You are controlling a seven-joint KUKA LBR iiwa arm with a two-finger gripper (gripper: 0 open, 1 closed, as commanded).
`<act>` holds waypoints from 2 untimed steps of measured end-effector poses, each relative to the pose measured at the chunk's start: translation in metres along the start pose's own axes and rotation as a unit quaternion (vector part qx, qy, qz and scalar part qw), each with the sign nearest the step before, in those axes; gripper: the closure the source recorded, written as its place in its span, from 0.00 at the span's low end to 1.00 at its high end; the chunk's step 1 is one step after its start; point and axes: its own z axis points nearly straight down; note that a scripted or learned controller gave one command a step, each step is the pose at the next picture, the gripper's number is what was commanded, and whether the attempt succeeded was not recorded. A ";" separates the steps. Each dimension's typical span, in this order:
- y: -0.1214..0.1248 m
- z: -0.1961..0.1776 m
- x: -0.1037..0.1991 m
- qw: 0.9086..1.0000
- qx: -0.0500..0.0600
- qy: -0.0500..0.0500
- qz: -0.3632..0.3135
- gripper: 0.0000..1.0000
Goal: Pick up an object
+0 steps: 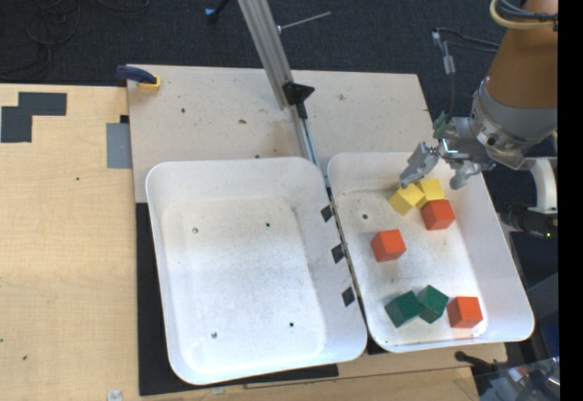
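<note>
Yellow blocks (414,193) — seemingly just beneath the spread jaws (443,168).

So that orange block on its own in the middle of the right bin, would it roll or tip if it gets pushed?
The orange block looks like a flat-faced cube, so it would probably slide rather than roll. It seems squat and stiff, so tipping or squashing looks unlikely. It sits apart from the other blocks on the right bin floor, so a push likely moves it alone.

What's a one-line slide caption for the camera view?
Gripper open above yellow blocks in the right bin, among red and green blocks.
</note>
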 end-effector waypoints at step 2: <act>0.001 0.044 0.005 1.000 0.000 0.000 0.003 0.00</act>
